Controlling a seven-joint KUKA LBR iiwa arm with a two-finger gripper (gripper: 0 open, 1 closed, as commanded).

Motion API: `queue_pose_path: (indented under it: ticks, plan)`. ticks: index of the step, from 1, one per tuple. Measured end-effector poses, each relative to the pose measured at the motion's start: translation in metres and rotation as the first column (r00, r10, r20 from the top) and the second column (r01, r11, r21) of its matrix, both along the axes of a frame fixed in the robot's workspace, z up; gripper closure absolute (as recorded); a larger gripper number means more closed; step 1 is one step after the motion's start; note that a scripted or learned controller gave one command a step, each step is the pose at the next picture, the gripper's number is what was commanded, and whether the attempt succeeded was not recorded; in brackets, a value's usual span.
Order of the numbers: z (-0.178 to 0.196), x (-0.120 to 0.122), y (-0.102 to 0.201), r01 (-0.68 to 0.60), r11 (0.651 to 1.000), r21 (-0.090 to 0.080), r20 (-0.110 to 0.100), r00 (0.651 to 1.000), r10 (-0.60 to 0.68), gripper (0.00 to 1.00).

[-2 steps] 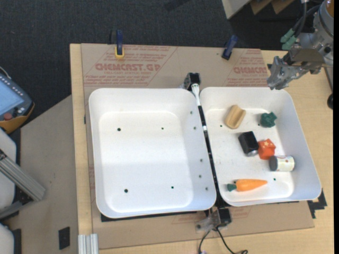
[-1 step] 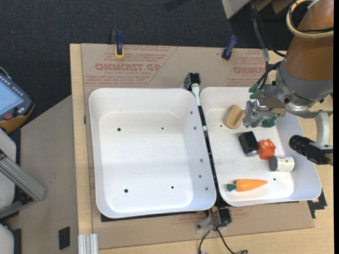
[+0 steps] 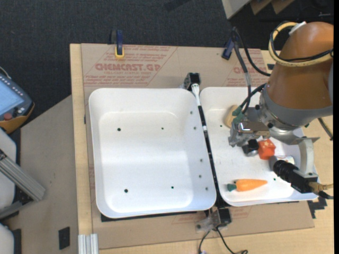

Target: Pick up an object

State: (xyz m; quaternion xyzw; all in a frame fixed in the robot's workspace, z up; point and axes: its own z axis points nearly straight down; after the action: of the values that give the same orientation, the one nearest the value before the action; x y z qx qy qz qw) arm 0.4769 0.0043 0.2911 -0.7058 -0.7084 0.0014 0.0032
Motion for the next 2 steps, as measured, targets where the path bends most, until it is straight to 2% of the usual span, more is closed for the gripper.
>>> queue_pose_path:
  ticks: [1,2]
  plan:
    - [0.002,0.002,-0.042,0.008,1.000,-0.004,0.007,1.000,-0.008,1.00]
    - [0.067,0.033,0.011,-0.003,1.000,-0.002,0.016,1.000,0.003,1.00]
